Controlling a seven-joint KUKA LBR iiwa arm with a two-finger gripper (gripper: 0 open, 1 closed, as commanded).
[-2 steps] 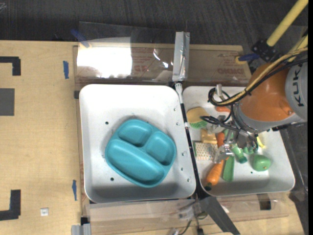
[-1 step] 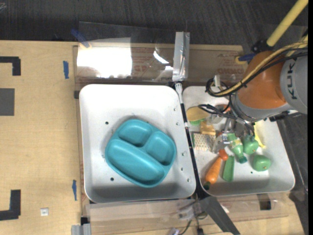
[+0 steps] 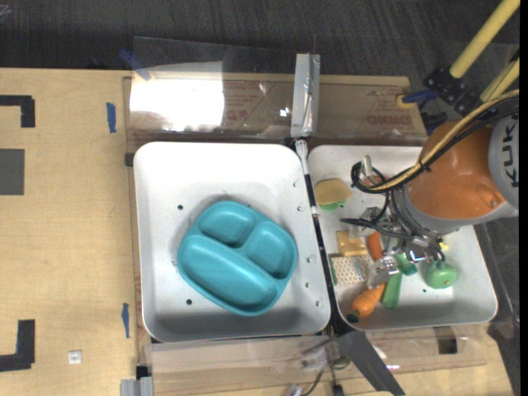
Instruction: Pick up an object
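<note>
Over the right bin (image 3: 483, 304) we find the claw (image 3: 394, 250) low among toys; whether clenched we cannot tell. Just below-left lies a carrot (image 3: 367, 300), long axis slanting up-right.

Grey arm (image 3: 505, 159), orange band (image 3: 456, 180), black cables (image 3: 388, 181).

Dark grey carpet (image 3: 247, 7) is seen beyond the bench. Plywood benchtop (image 3: 58, 221) is marked with black tape (image 3: 21, 110) and blue tape (image 3: 110, 115).
</note>
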